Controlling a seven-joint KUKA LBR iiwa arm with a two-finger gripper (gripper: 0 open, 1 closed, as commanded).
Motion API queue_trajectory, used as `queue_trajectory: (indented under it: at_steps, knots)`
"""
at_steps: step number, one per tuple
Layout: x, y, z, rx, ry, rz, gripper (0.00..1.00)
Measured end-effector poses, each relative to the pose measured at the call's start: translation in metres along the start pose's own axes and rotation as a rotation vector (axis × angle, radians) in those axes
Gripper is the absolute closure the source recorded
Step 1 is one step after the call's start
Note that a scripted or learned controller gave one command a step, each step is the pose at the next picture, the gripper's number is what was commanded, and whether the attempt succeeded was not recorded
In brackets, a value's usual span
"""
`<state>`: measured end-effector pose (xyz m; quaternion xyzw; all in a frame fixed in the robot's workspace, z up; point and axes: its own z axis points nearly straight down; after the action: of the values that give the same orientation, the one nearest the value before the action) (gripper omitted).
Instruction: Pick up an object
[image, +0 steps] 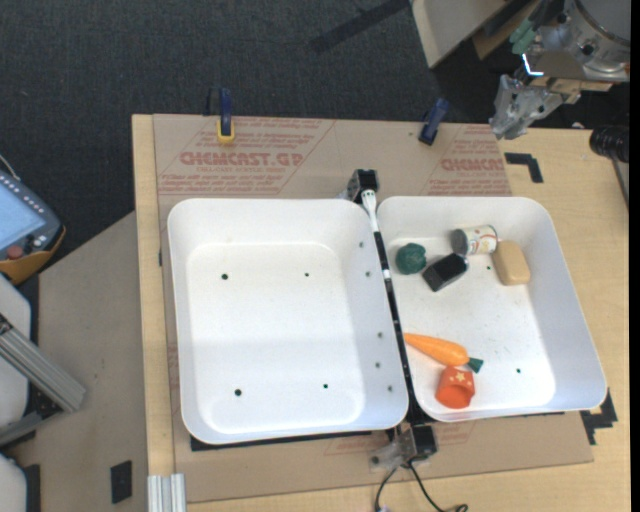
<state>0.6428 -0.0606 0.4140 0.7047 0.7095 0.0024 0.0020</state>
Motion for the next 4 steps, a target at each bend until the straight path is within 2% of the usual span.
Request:
queue_trajectory:
  at_steps: [1,3,4]
  knots:
    - [0.063,-0.008,-0.026,0.000,0.000,0.000,1.00]
    - [0.155,-0.001,-0.017,0.003,0.001,0.002,1.00]
    - [0.201,-0.007,-0.041,0.001,0.001,0.002,1.00]
